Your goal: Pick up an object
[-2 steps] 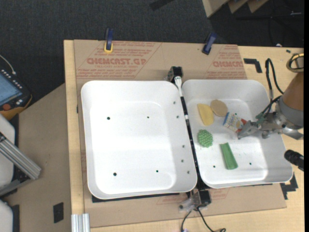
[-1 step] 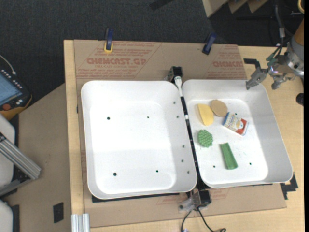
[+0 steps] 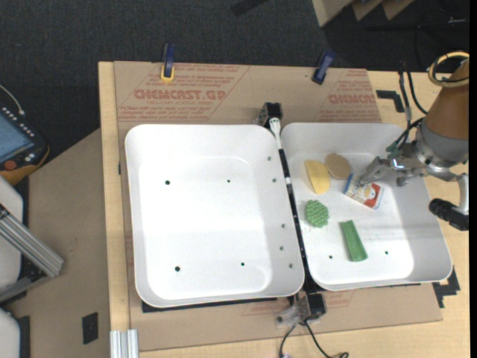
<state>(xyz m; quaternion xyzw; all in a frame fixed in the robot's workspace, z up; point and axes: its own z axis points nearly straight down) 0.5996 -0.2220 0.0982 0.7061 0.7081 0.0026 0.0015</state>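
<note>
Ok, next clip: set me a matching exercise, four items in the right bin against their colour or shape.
Items:
1. block
2. ball
3. bar
4. disc

Descriptions:
A. tan, round and flat
B. green, long and narrow
C. pale yellow, wedge-like
D. green, round and bumpy

Pairs: 1-C, 2-D, 3-B, 4-A

All four lie in the right bin, left of the claw, which is over a red and white packet.

Grey arm with orange band (image 3: 449,114) reaches in from right, wrist angled down-left, two-finger end effector (image 3: 367,177) low.
</note>
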